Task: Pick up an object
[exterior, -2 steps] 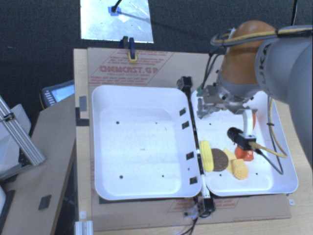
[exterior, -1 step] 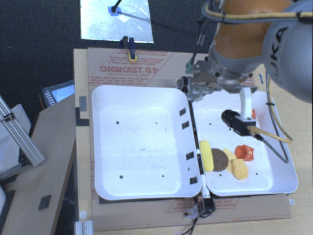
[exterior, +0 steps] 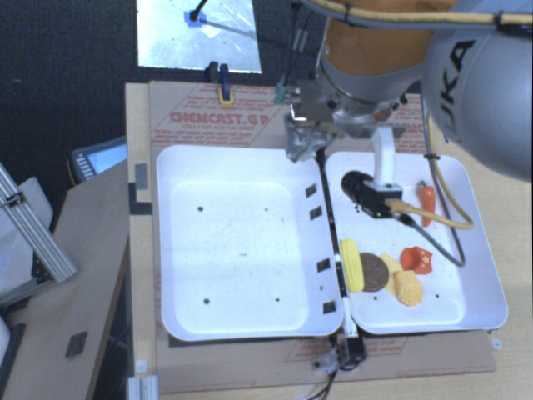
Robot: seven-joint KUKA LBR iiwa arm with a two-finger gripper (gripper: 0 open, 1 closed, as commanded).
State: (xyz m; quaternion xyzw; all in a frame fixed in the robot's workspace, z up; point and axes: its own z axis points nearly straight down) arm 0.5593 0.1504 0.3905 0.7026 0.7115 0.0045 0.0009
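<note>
Yellow corn cob [exterior: 351, 265] lies lengthwise along the inner wall of the right bin [exterior: 466, 311], in the lower centre-right of the frame, with four other small objects close by. A brown disc [exterior: 374, 272] sits against the cob's right side. A yellow crinkled piece [exterior: 407, 287] lies just to the right of the disc, and a red piece [exterior: 416, 260] rests just above it. An orange carrot [exterior: 427, 200] lies apart from the cluster, higher in the frame and nearer the bin's far right side, pointing roughly up and down the picture.

The tool [exterior: 304, 144] hangs at upper centre, over the far rim where the two bins meet and well apart from the cluster of objects. Whether it is released or clenched cannot be told from this angle. The grey arm [exterior: 483, 65] fills the upper right of the frame, and its orange band [exterior: 391, 7] shows at the top edge.

The left bin [exterior: 233, 248] takes up the centre-left of the picture, its white floor marked by a few small dark dots. Black clips [exterior: 316, 213] run down the seam between the two bins. Both bins stand on a brown board [exterior: 216, 117] printed with red lettering, which rests on the surface [exterior: 100, 223]. A blue and yellow clamp [exterior: 223, 86] grips the board's far edge. Behind it, at upper left, lies a silvery sheet [exterior: 196, 23]. A metal rail [exterior: 33, 232] slants across the left edge of the frame.
</note>
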